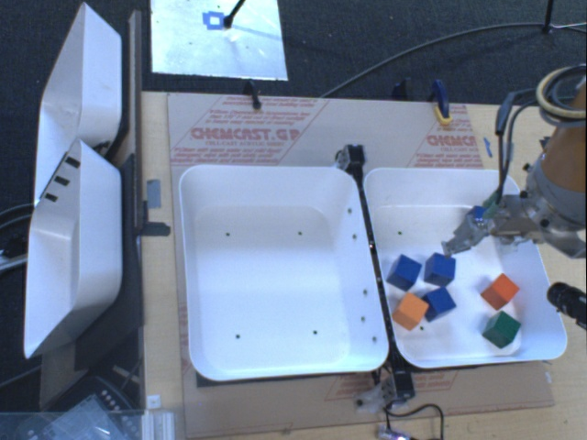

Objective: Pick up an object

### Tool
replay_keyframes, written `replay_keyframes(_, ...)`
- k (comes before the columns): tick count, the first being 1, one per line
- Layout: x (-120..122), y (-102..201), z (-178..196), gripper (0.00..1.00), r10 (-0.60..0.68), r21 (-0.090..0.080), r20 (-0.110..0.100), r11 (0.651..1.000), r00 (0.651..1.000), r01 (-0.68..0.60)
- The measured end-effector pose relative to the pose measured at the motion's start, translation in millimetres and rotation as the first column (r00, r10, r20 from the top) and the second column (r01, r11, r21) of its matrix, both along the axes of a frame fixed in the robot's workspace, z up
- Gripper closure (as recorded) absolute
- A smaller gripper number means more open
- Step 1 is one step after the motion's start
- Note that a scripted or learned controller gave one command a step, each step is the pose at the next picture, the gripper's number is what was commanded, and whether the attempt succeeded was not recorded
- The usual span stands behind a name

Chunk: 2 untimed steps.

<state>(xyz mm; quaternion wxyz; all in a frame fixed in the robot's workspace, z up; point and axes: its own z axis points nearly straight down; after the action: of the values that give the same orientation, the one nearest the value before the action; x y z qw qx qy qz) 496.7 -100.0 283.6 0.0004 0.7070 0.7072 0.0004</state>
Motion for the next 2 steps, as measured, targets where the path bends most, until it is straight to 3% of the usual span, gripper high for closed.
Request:
replay_keyframes(1,10.7,-28.3,-156.1,0.00,-0.002,0.002,-0.014,1.000,1.000,0.002)
replay_keyframes(2,60.2,-3.9,-185.0,0.00,-0.002,0.000,0.000,1.000,1.000,0.002)
